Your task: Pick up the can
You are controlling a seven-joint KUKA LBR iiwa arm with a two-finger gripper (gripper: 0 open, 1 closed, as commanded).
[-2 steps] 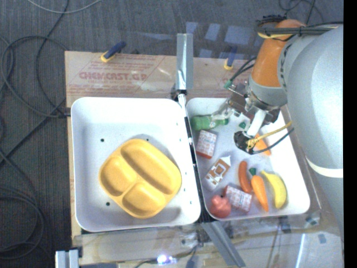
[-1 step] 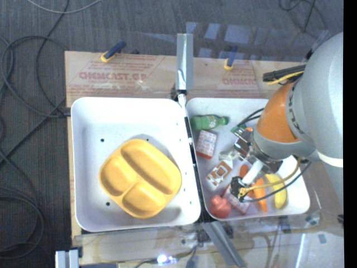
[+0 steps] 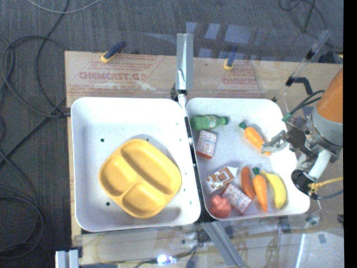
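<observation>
- You see the gripper (image 3: 277, 143) over the right bin's (image 3: 281, 111) right side, beside a carrot (image 3: 254, 137); you cannot tell how wide it is, and nothing shows in it.
- The can (image 3: 206, 143) lies near that bin's left wall, just below the green bottle (image 3: 209, 121), well apart from the gripper.
- Lower down you see a carton (image 3: 221, 178), an apple (image 3: 220, 206), two more carrots (image 3: 255, 184) and a banana (image 3: 277, 189).
- The left bin (image 3: 89, 116) holds a yellow tray (image 3: 140, 177).

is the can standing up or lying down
Lying down: the can shows its long labelled side in the right bin, just below the green bottle.
</observation>
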